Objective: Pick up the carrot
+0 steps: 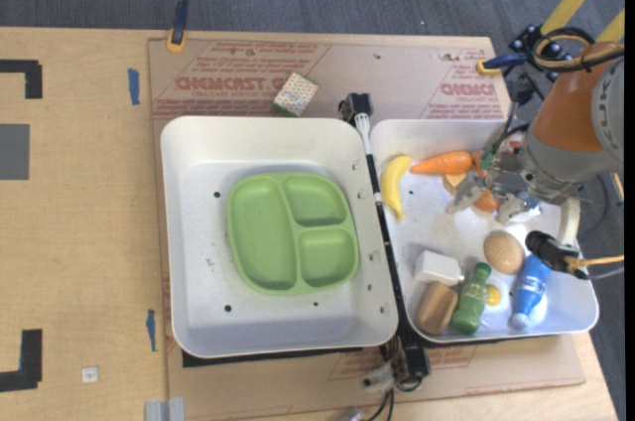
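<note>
Nearest to us, at the lower edge of the right bin (580,315), we see a row of small things: a brown cylinder (435,307), a green bottle (473,297) and a blue bottle (530,293), all close to the front wall.

From largest to smallest, we start with the wooden bench (79,210) and the cardboard sheet (397,71) under the bins. The left bin (189,240) holds a green divided plate (294,231) in its middle, with bare white floor all around it up to the walls. The grey arm (575,126) with its orange band comes in over the right wall of the right bin. This bin is crowded along the front and the right side; we find the most free floor in its middle, between the banana and the gripper.

The gripper (488,196) hangs low over the upper part of the right bin, its fingers spread apart with nothing between them.

The carrot (444,164) lies flat near the back wall of the right bin, orange, tapered, with the thin end toward the yellow banana (395,183) just beside it. Its thick end is near the gripper. A white block (438,266) and a tan egg-like object (503,251) lie further forward. A small patterned cube (296,93) rests on the cardboard behind the left bin.
</note>
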`<state>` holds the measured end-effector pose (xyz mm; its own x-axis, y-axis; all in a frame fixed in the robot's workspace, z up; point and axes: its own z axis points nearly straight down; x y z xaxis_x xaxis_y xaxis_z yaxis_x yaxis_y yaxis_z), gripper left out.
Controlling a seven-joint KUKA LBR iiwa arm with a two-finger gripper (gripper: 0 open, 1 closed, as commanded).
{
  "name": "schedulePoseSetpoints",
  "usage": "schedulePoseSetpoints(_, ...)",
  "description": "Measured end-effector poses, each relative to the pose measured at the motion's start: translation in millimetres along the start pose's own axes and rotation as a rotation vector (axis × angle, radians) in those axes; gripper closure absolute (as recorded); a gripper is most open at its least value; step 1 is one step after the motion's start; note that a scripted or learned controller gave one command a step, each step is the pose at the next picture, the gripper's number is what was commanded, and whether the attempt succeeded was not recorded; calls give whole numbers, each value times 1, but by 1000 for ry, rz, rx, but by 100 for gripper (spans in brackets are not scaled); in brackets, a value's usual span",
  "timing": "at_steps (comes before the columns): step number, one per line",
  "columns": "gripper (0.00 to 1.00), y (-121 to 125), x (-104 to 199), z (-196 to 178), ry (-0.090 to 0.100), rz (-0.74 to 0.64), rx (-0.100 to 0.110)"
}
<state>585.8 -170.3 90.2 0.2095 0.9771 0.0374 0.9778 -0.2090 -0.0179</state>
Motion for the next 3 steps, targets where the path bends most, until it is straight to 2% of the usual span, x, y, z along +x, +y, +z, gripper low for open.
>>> schedulePoseSetpoints(1, 0, 45, 23, 2, -15, 302, -5)
schedulePoseSetpoints(2, 0, 26, 56, 2, -36, 177, -26)
schedulePoseSetpoints(3, 0, 37, 41, 2, -29, 346, -29)
